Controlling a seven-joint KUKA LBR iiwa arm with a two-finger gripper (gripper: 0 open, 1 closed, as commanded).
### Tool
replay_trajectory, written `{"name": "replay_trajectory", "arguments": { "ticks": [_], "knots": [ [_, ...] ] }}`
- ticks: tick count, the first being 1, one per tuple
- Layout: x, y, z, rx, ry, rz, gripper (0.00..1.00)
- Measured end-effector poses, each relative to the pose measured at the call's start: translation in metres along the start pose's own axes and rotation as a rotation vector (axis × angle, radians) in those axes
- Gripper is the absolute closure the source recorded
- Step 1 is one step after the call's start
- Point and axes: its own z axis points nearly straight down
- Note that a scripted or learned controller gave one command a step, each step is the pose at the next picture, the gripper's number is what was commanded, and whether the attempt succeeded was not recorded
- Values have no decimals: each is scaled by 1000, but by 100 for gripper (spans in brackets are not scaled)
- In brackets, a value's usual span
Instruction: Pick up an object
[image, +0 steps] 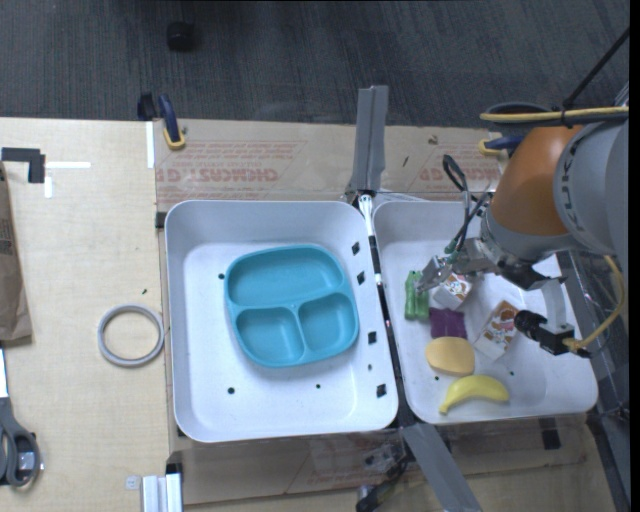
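The right bin (560, 395) holds a green packet (415, 297), a purple block (447, 324), a yellow-orange rounded piece (450, 354), a banana (474, 391) and a white-and-red packet (497, 328). My gripper (440, 274) hangs low in this bin, just right of the green packet and directly over a small white-and-red wrapper (456, 290). The grey arm with its orange band (530, 180) covers the bin's far right part. The gripper's body hides how it meets the wrapper.
The left bin (190, 380) holds a blue divided plate (291, 305). On the bench at the left lie a grey ring (130, 333), scissors (15, 455) and a brown bag (12, 270). A black cable plug (540, 332) hangs over the right bin.
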Motion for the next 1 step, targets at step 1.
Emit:
{"name": "replay_trajectory", "arguments": {
  "ticks": [1],
  "knots": [
    [-1, -7, 0, 3, -8, -308, 0]
  ]
}}
